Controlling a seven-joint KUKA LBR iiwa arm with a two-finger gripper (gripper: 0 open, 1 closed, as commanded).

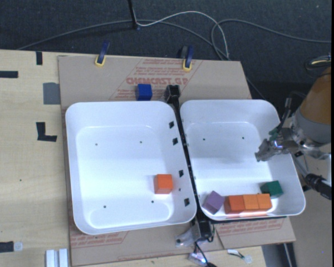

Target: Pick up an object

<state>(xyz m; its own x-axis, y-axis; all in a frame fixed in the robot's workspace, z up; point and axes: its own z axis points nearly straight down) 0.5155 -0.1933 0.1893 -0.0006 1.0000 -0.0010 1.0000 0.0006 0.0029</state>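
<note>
In the right bin (234,113), along its near wall, lie a purple block (213,202), a long orange block (247,203) and a small green block (272,188). An orange cube (163,183) sits in the left bin (100,121), near its lower right. My gripper (265,152) hangs over the right side of the right bin, above and a little behind the green block, with nothing visibly between its fingers. The arm comes in from the right edge of the view.
A blue cube (144,91) rests on the cardboard behind the left bin, beside a black clamp (172,93) at the seam between the bins. Two clips (102,55) hold the cardboard's far edge. Cables run across the dark floor behind.
</note>
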